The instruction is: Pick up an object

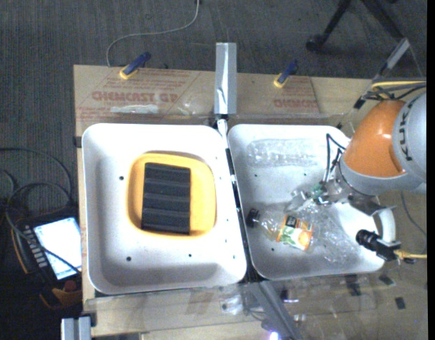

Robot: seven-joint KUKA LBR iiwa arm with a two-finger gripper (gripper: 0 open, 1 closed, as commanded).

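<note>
— What lies in the right bin [274, 264]?

— A clear plastic bottle [292, 227] on its side, with an orange and green label and a dark cap [252, 217] pointing toward the wall between the two bins. It sits in the lower middle of that bin. Just beside it, to the right, is some crumpled clear plastic wrap [336, 238], and another clear, shiny piece [283, 152] lies near the far wall.

— And the gripper?

— The gripper [322, 192] is low over the right bin, just up and right of the bottle, near a bit of crumpled clear plastic. The arm's orange band [370, 147] and grey body cover most of it from above, so I cannot tell how its tips stand or whether anything is caught in them. The bottle itself lies on the bin floor, apart from the tips as far as I can see.

— What about the other side?

— The left bin [104, 190] holds a yellow tray [205, 190] near its middle, with a black ribbed block [166, 197] lying flat in it.

— Anything around the bins?

— They rest on a brown board [147, 94] with two clamps, blue and yellow, at its far edge: one on the left [134, 65], one nearer the right [285, 74]. A metal post [224, 76] stands between them, at the gap between the bins.
</note>
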